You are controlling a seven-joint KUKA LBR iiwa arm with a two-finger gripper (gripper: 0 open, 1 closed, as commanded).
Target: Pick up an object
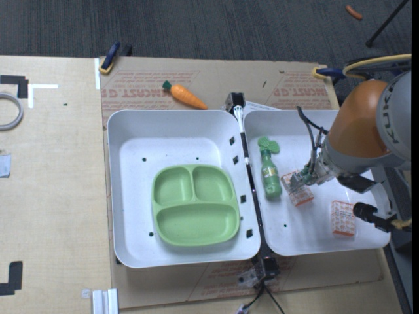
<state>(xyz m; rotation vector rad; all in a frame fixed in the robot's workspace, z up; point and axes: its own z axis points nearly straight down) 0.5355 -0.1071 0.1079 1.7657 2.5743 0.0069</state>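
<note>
My gripper [305,177] is low in the right bin [281,237], near its middle, on the grey arm with the orange band. Its tip is right over a small red-and-white packet [300,195], which pokes out below and to the left of it. I cannot tell whether they touch. A green bottle [270,174] lies just left of the gripper, its cap toward the bin's far side. A second red-and-white packet [343,218] lies near the bin's front right corner.
The left bin [131,142] holds a green divided plate [195,205]. An orange carrot [186,95] lies on the cardboard behind the bins. A black clamp [235,101] sits where the bins meet at the back.
</note>
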